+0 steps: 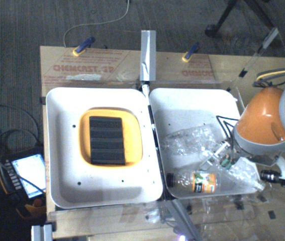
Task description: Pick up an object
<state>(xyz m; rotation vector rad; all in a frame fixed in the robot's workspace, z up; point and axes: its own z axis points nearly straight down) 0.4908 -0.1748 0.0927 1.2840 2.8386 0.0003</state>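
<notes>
In the right bin (192, 102), a clear plastic bottle (195, 181) with an orange label and a black cap lies on its side near the front wall. A crumpled clear plastic container (190, 139) rests in the middle of that bin, and another clear crumpled piece (245, 173) lies at the front right. My gripper (220, 156) hangs low over the right bin, between the crumpled container and the bottle, under the orange band (263, 117) of the arm. In the left bin (62, 114) sits a yellow dish (134, 134) holding a black ribbed block (107, 140).
A metal post (148, 54) stands behind the joint between the two bins. Two yellow and blue clamps (83, 45) (191, 50) hold the board at the back. Black cables (227, 124) run beside the wrist. A tablet (29, 172) lies left of the bench.
</notes>
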